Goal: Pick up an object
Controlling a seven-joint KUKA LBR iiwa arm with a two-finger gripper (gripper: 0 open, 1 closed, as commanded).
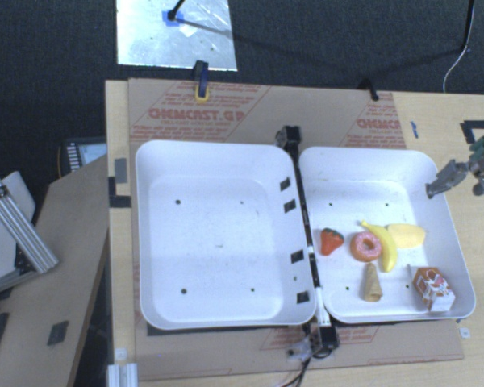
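Dark carpet fills the top of the frame, with a shiny silver sheet (176, 22) lying on it at upper left. Below it, a pale wooden bench (119, 216) carries a sheet of brown cardboard (250, 107) printed with red lettering, and two shallow white bins sit side by side on that cardboard, touching along a line of black clips down the middle.

Left bin (218, 236): its white floor shows a few small dark dots.

Right bin (371, 184): all the objects are gathered in its lower half. From left to right, a small red strawberry (331, 241) lies near the middle divider, then an orange-pink ring doughnut (366, 247), with a yellow banana (383, 244) curving against the doughnut's right side. A pale yellow lemon-like piece (406, 234) touches the banana's upper right. Below the doughnut lies a tan ice-cream cone (373, 283). A small red and white box (433, 289), possibly a cake slice, sits in the lower right corner.

At the right edge of the frame, the grey gripper (440, 181) hangs over the right bin's upper right rim, well apart from the toy food. Whether it is spread or closed cannot be told, as it is small and blurred. Nothing is visibly between its tips.
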